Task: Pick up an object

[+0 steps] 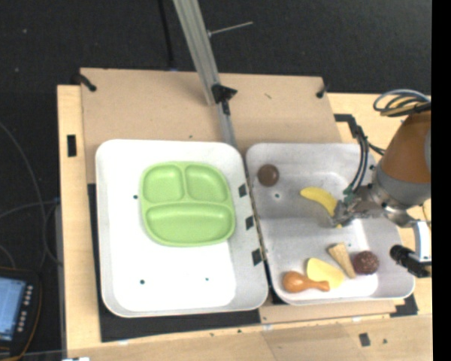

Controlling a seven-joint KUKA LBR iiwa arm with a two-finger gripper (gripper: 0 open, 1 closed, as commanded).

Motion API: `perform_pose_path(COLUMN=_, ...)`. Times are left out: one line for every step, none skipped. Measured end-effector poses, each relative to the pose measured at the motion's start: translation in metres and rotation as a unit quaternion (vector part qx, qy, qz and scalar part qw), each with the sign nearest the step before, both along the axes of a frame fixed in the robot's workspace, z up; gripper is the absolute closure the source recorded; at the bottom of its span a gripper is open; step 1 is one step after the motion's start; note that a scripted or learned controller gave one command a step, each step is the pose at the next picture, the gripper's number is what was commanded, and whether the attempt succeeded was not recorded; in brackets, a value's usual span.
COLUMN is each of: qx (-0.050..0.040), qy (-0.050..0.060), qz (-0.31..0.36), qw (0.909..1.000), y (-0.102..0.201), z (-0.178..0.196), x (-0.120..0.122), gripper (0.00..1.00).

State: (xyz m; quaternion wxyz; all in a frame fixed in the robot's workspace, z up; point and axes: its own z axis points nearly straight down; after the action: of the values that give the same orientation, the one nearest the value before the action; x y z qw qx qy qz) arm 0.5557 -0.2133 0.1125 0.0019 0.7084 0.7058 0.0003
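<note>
The yellow banana (pixel 319 198) lies in the right bin (pixel 301 160), near that bin's middle, curved, with one end pointing toward the left bin and the other toward the arm. The gripper (pixel 341 211) sits just at the banana's right end, low over the bin floor. At this slant and size it cannot be told whether the gripper touches the banana, nor how the tool stands, and nothing can be made out as held.

Other items in the right bin:
- A brown ball (pixel 267 175) lies near the far left corner, apart from the banana.
- A tan cone (pixel 342 259) lies toward the near side, below the gripper.
- A dark brown ball (pixel 366 262) lies just beside the cone, on its right.
- A yellow wedge (pixel 325 271) lies near the front wall, just left of the cone.
- An orange pear-shaped piece (pixel 302 282) lies at the front wall, touching or just beside the wedge.

The arm (pixel 407 160) reaches in from the right edge, its orange band above the wrist, with cables looped behind it.

The left bin (pixel 173 288) holds a green divided plate (pixel 187 204) with three compartments, set toward the far side. Both bins rest side by side on the bench (pixel 135 104).
</note>
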Motion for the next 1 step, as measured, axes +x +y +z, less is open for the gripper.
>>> perform_pose_path(qx=-0.0007, qy=-0.002, qz=0.001, qw=1.0000, y=-0.0114, z=0.0556, x=-0.0009, gripper=1.00)
